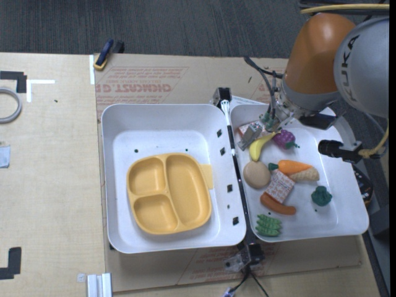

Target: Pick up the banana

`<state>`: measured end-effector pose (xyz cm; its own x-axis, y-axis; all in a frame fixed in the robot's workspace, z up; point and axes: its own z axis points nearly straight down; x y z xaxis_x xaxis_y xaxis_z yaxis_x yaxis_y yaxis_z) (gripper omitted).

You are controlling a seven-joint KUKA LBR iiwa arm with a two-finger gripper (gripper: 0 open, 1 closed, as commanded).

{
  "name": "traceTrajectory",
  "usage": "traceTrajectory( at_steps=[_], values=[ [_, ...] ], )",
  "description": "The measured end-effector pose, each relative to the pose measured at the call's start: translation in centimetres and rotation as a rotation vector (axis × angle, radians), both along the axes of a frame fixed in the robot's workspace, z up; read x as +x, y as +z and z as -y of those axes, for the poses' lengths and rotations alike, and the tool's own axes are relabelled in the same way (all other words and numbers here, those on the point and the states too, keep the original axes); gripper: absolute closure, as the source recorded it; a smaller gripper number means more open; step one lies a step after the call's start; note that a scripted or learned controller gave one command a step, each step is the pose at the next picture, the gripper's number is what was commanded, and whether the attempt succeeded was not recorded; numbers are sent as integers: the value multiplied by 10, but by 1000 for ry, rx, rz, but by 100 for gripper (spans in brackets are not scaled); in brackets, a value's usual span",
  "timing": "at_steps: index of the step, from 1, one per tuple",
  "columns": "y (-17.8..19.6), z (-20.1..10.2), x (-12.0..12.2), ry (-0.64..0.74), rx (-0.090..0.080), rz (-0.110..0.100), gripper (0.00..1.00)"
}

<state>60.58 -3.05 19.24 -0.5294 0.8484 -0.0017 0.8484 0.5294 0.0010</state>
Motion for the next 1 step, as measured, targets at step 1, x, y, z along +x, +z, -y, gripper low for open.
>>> traceTrajectory(
  at_steps=[1],
  values=[
    [0,0,0,0,0,0,0]
  ],
)
